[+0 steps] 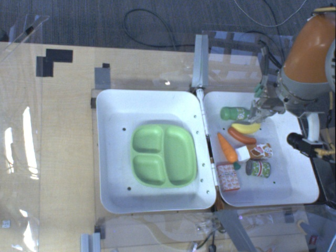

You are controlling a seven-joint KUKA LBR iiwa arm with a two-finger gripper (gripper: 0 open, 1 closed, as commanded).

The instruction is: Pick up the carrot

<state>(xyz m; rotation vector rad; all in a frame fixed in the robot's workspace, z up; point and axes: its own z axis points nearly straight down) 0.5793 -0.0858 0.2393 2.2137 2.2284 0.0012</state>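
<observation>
The carrot (227, 147) is an orange cone with a small green tip, lying along the left side of the right bin (294, 193). My gripper (258, 113) hangs over the far middle of that bin, above a green bottle (234, 113) and a yellow banana (246, 128). It is up and to the right of the carrot, clearly apart from it. Nothing shows between its fingers.
Around the carrot lie a red-orange sausage (242, 136), a small white block (242, 153), a red patterned box (228, 177), a green can (258, 169) and a red-and-white packet (261, 151). The left bin (110, 140) holds a green divided plate (162, 155).
</observation>
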